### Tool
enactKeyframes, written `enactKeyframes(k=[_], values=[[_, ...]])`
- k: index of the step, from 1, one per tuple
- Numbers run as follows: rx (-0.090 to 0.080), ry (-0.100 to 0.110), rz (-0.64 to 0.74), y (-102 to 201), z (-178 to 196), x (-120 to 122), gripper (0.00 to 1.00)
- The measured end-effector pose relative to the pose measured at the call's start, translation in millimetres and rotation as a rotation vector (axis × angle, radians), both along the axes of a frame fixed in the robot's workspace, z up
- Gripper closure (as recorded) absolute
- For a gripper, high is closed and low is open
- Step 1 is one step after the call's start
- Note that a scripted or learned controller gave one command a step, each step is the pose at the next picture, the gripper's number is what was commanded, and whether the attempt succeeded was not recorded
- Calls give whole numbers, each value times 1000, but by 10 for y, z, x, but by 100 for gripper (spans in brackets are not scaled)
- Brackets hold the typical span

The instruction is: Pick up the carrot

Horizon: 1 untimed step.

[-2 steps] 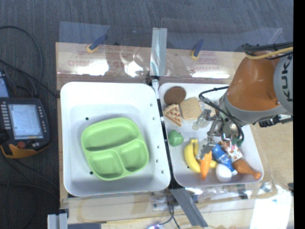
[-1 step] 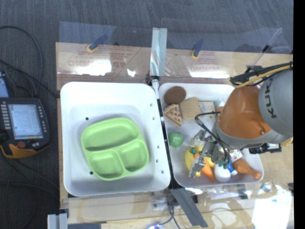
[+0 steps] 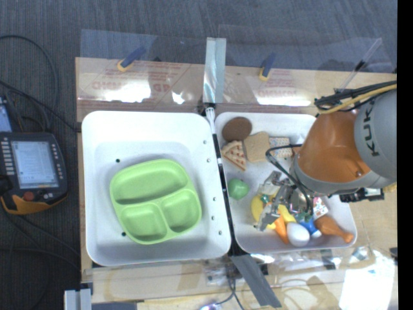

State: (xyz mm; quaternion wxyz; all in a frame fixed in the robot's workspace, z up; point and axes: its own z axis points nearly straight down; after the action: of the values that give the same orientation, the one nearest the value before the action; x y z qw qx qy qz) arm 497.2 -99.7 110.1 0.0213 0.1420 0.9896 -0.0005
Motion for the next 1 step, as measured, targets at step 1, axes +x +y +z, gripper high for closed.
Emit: enactKeyframes(k=[1], values=[[1,39,256,548,746,-121,100]])
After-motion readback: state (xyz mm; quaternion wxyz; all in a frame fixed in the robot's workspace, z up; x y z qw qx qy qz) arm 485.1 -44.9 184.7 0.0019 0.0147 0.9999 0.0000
